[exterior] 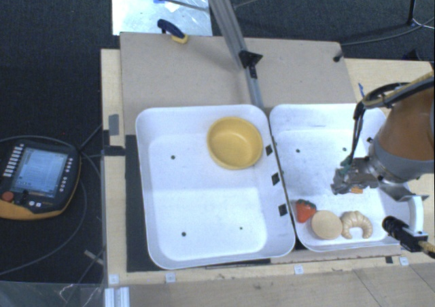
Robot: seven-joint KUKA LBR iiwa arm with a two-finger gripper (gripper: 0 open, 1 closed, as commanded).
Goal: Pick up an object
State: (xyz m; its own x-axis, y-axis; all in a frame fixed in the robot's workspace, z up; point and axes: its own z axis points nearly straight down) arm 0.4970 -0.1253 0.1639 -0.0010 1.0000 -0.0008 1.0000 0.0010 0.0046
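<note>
Arm in from the right, gripper low over the right bin; can't tell its grip. Croissant, beige ball and red piece sit along the near edge, yellow bowl left

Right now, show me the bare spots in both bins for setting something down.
Left bin: the whole floor below and left of the yellow bowl is bare. Right bin: the top-left stretch is bare. Its lower edge is crowded: tomato, round bun, croissant, with the gripper just above.
</note>
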